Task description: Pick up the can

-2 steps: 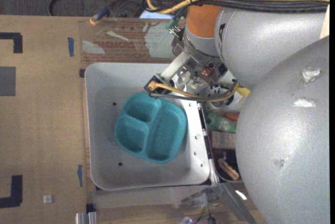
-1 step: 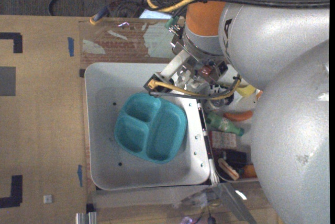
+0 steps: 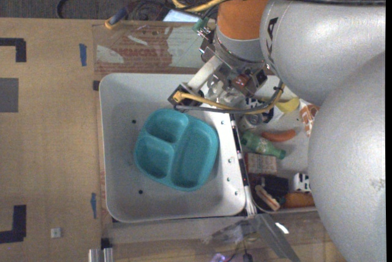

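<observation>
The gripper (image 3: 229, 86) hangs at upper centre over the bins' shared wall, whether it is apart or closed I cannot tell, and no can is identifiable in the cluttered right bin (image 3: 288, 205), so it may grab the green bottle (image 3: 262, 145).

the large grey arm with its orange band (image 3: 318, 40) covers most of the right-hand shallow white bin (image 3: 269, 209) — its contents show in part: a green bottle-shaped item (image 3: 262, 145), an orange piece (image 3: 278, 134), dark items (image 3: 272, 187), none clearly identifiable. the gripper's fingers lie hidden among brackets and cables.
</observation>
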